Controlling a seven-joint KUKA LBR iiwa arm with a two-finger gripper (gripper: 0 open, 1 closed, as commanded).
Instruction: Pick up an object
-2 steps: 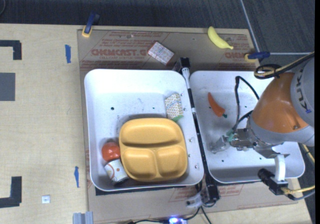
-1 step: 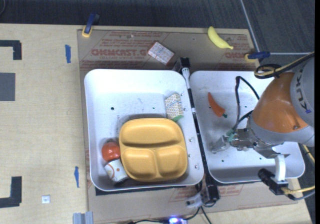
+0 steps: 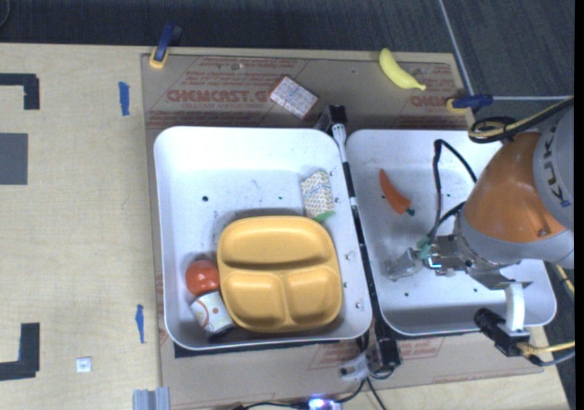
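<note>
Nearest the camera, the left bin (image 3: 173, 216) is crowded — a yellow divided tray (image 3: 276, 271) fills its near half with a red-and-white ball toy (image 3: 206, 294) wedged against it, a patterned packet (image 3: 317, 193) further back. In the right bin (image 3: 538, 308) the gripper (image 3: 401, 265) sits low over bare floor, its spread impossible to tell; the likeliest target, an orange toy carrot (image 3: 394, 192), lies apart behind it, so closing here would probably catch nothing. Beyond the bins, on the cardboard — a banana (image 3: 400, 70) and a small patterned box (image 3: 292, 96), neither obstructing.
</note>
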